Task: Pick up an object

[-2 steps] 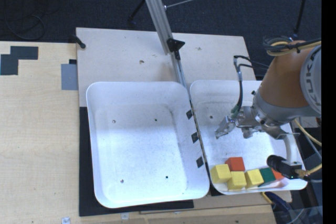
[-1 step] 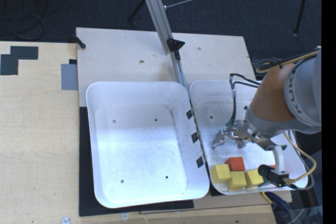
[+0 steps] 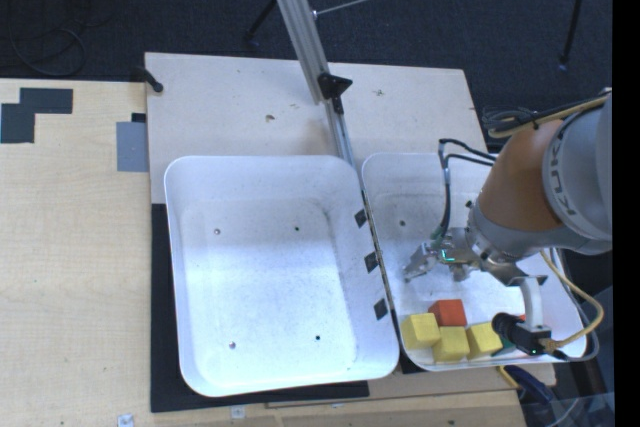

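You see the grey arm with its two-finger gripper [image 3: 422, 262] low inside the right shallow white bin [image 3: 400, 185], above its bare floor. The metal fingers [image 3: 415, 267] look a little spread and pinch nothing. I judge the step is the approach: nothing is picked yet.

The objects lie at the near end of this bin, just beside the gripper: three yellow blocks [image 3: 421, 330] in a row and one orange-red block [image 3: 450, 312] touching them from behind. The next move calls for shifting toward these blocks, centring over one, then closing.

You count two bins; the left white bin [image 3: 200, 215] holds no block. Both rest on the pale counter [image 3: 230, 105].
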Action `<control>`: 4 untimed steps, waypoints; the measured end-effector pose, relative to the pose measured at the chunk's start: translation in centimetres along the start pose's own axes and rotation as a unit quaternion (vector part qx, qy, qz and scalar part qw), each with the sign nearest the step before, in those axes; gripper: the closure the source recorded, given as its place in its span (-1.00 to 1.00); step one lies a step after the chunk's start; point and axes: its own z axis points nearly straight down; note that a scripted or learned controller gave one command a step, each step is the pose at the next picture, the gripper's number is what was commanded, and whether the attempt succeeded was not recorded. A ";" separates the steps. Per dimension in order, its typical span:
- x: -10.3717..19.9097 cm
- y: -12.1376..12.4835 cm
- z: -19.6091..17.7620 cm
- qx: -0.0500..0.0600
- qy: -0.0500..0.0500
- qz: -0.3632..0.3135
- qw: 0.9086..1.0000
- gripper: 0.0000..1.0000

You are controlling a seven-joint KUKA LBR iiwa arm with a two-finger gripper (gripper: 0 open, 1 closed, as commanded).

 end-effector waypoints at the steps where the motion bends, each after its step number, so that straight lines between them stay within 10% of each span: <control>1: -1.3 2.9 0.4 -0.002 0.000 -0.003 1.000 -1.00; 2: -5.1 -0.7 -1.3 0.000 0.000 -0.001 1.000 -1.00; 4: 1.2 -4.1 0.4 -0.005 -0.002 0.000 1.000 -1.00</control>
